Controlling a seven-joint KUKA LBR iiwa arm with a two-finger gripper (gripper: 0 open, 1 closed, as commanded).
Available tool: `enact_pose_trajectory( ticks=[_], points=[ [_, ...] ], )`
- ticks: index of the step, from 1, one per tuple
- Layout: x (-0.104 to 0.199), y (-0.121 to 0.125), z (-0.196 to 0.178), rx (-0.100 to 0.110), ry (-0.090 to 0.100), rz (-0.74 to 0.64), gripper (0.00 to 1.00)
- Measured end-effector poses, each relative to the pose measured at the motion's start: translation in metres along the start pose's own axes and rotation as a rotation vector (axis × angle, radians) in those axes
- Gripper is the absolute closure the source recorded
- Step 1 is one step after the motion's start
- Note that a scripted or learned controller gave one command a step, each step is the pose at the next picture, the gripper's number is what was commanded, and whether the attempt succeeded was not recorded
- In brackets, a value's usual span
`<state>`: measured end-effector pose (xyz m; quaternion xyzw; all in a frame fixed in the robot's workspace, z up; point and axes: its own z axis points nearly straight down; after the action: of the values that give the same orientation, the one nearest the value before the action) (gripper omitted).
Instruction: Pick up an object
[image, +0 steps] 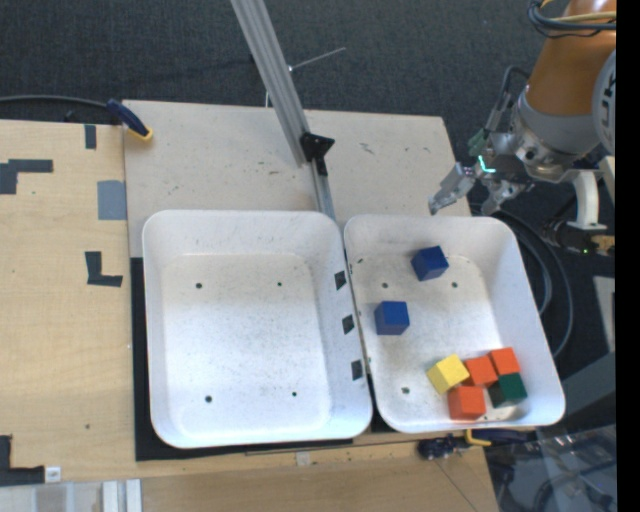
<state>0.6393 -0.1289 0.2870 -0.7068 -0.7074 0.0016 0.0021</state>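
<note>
1. Camera view shows the end effector (462, 187) of the grey arm with the orange band (570, 75) above the far right corner of the bench (230, 150), just beyond the far rim of the shallow white plastic bin on the right (530, 290). I cannot tell if it is spread or pressed together, and no object is seen in it.

2. My judgement is that the task is at its first step: the approach. Nothing is picked yet, and all objects lie in the right bin.

3. The nearest candidate is the small blue cube at the far side (429, 262) of this bin. It stands alone, well apart from the others, slightly turned against the bin walls. A second blue cube (392, 317) lies near the middle of the bin, closer to its left wall, also alone.

4. In the near right corner there is a tight group: a yellow cube (448, 373), two orange cubes (481, 369) (466, 402), one more orange cube (504, 360) and a dark green cube (511, 388). They touch each other, so a grasp there looks harder.

5. The next move probably calls for bringing the arm over one free blue cube, aligning with its flat sides, and then going down.

6. The shallow white bin on the left (160, 300) holds no object.
</note>
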Motion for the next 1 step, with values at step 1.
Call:
enact_pose_trajectory(
  ticks=[1],
  points=[
    [-0.0001, 0.0006, -0.0026, -0.004, -0.001, -0.001, 0.0]
  ],
)
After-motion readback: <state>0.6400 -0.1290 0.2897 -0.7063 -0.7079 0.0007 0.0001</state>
